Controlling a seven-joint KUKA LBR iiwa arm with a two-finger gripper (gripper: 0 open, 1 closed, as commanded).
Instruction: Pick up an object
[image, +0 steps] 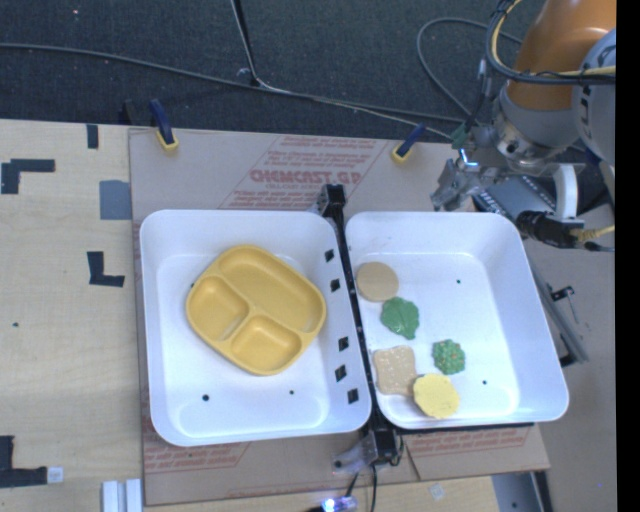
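Tray (256, 309), yellow, divided, in left bin (160, 250) | right bin (520, 260) holds tan disc (377, 281), green piece (401, 317), tan square (394, 369), small green piece (448, 356), yellow disc (436, 395) | gripper (455, 190) above right bin's far edge, grasp state unreadable

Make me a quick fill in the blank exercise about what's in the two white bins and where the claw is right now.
1. The yellow divided tray lies in the ____ bin.
2. The right bin holds ____ small food pieces.
3. The yellow round piece touches the ____ cracker.
4. The claw hangs outside the bins, beyond the right bin's ____ edge.

Missing words: left; five; square; far
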